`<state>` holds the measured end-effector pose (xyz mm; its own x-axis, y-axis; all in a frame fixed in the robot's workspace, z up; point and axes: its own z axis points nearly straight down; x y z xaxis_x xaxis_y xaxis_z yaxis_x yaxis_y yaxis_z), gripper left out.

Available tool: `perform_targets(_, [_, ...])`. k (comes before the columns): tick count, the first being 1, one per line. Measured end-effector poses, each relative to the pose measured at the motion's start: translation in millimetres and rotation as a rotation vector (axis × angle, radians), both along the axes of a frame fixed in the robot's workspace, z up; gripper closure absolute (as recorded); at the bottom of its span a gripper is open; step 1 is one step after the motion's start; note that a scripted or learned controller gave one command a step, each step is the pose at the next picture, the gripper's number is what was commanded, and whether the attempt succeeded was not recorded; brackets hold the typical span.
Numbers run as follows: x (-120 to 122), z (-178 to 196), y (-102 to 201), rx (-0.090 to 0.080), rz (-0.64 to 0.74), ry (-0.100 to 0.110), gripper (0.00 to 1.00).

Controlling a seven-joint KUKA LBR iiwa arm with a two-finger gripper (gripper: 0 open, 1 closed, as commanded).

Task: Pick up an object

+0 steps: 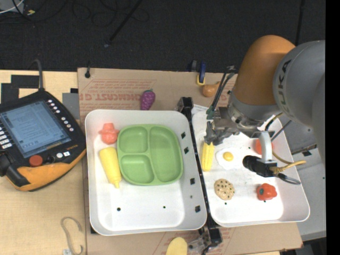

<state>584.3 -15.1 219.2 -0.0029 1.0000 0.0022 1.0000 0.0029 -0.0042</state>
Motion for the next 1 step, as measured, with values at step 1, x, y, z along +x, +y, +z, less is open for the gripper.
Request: perform_targets(1, [0.9, 18.7, 33.4, 0.0, -0.001, -0.003, 1.0])
